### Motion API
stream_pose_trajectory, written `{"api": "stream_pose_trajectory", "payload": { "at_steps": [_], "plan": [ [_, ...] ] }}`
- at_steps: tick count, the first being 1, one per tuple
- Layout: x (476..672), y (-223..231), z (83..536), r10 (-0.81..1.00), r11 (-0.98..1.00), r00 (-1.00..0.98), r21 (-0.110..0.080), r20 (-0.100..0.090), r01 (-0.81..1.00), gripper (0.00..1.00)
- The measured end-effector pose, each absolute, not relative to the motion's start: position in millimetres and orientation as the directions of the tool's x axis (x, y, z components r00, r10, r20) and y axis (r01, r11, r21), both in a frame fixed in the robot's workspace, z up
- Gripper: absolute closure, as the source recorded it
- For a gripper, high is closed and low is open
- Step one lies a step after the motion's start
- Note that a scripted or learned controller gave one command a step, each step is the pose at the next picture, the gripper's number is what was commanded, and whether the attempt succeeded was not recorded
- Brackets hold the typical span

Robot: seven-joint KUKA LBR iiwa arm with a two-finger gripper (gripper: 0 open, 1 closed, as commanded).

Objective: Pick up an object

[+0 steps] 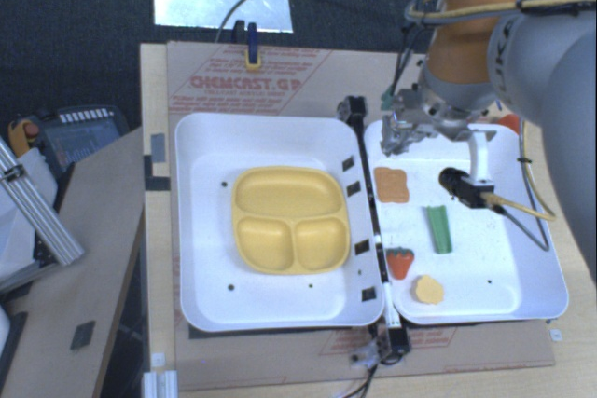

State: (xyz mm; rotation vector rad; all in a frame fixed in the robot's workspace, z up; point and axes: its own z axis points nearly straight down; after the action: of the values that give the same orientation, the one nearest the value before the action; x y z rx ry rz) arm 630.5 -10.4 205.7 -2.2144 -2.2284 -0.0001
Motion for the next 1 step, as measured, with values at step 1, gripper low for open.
{"api": "stream_pose_trajectory", "payload": {
  "at_steps": [1],
  "plan": [
    [622.4,37.3,201.6,1.000,0.007,-0.007,0.000,0.000,1.000,1.00]
  ]
}}
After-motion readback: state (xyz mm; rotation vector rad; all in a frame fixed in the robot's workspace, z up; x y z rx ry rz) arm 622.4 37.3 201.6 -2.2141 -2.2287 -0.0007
